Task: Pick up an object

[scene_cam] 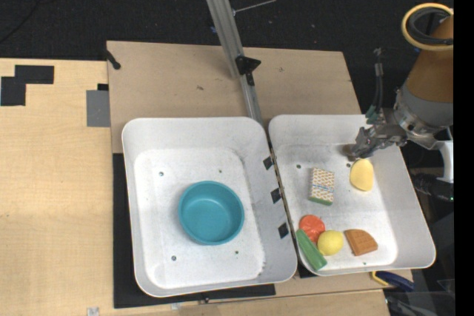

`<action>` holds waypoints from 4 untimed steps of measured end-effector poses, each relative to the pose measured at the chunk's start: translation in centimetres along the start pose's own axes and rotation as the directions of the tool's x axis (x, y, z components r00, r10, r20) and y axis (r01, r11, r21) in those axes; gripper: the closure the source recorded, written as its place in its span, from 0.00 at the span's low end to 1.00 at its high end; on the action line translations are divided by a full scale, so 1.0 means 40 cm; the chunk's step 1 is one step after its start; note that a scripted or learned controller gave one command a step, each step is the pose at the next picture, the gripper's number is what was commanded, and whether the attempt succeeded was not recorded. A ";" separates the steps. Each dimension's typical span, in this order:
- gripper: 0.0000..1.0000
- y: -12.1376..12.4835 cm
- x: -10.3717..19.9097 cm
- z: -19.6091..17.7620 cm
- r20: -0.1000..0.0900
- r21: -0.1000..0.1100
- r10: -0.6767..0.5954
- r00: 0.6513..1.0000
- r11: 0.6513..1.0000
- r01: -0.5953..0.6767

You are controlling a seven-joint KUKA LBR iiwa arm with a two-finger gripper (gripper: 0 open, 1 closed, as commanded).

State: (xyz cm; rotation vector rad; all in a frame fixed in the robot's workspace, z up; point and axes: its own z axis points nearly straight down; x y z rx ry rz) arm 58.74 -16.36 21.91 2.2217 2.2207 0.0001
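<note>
green vegetable at right bin's front rim, jaws above yellow fruit, grip state unclear, bare floor behind

gripper fingertips too small and dark to tell their spacing, can't tell if they touch the yellow piece just below; arm cut off at right edge past the wrist; green item partly under the red one, shape unclear; patterned block markings too blurry to read; blue-yellow thing under right bin rim mostly hidden
</note>
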 end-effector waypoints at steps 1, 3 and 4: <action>1.00 -0.024 0.151 0.007 -0.001 0.001 -0.004 1.000 1.000 0.004; 1.00 -0.045 0.415 -0.029 -0.001 0.000 -0.003 1.000 1.000 0.003; 1.00 -0.073 0.530 -0.006 -0.001 0.002 -0.003 1.000 1.000 0.003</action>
